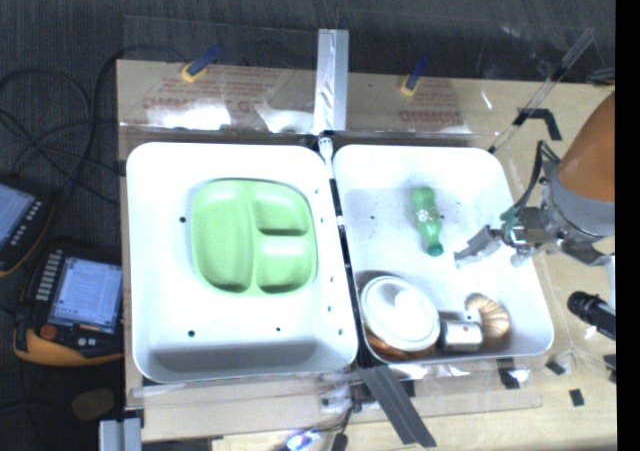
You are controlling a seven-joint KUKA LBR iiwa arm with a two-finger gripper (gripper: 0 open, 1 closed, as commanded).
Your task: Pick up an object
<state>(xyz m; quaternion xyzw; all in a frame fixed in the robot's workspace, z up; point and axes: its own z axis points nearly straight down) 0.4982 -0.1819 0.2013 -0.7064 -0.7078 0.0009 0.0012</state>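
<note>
Two shallow white plastic bins sit side by side on the pale tabletop [150, 99], meeting at a central divider. The left bin [160, 339] carries a light green three-compartment plastic tray [255, 236] near its middle, with bare white floor all round it, widest along the near edge.

The right bin [380, 179] has a small green plastic bottle [427, 220] lying on its side in the upper middle, well clear of every wall. Its long axis runs nearly up and down the view, slightly tilted; the narrower end points toward the near edge. Open floor lies to its left and above it.

Along the near wall of the right bin sit a round white lid-like dish on a brown bowl [400, 314], a small tan and white block [462, 333], and a curved brown piece [490, 311], crowded together.

The gripper [480, 247] reaches in from the right edge, just beside the bottle's lower right and apart from it. Whether its fingers are apart or together cannot be told.
</note>
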